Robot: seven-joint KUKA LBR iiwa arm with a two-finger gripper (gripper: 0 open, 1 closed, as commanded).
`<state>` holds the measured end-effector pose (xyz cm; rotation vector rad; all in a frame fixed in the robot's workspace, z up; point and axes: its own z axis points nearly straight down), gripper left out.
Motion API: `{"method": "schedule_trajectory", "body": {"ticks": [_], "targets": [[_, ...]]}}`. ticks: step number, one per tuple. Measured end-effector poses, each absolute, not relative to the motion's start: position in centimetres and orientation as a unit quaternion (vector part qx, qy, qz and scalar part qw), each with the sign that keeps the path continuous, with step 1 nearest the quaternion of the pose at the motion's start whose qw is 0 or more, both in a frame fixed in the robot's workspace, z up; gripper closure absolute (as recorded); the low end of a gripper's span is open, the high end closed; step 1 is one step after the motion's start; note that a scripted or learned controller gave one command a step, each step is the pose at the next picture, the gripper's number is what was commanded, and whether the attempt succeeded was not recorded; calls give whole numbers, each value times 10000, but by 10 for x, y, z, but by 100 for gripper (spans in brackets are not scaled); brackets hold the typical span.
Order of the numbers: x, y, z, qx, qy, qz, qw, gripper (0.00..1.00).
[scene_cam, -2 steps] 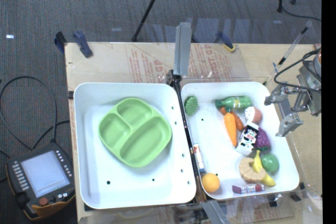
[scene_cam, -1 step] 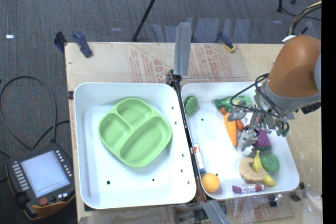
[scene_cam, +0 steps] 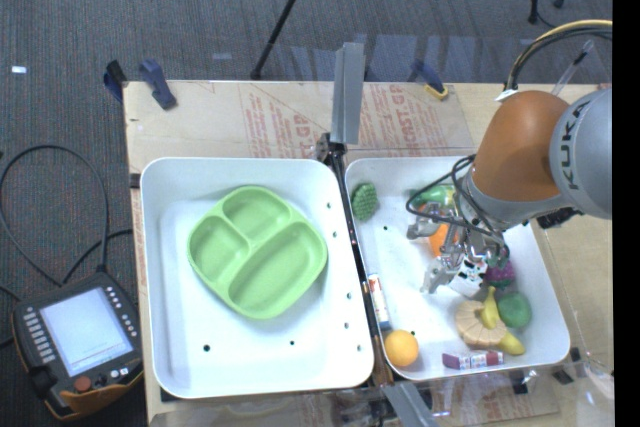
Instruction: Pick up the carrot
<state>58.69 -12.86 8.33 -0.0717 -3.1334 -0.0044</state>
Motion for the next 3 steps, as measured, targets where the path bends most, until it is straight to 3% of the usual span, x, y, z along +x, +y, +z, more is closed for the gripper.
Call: {"method": "schedule_trajectory", "body": {"ticks": [1,2,3], "targets": [[591,-126,98,-194,-9998,-7,-14,100],[503,-137,168,-304,-9995,4,-29,100],[478,-47,244,-909,-9959,-11,-24,100]]}}
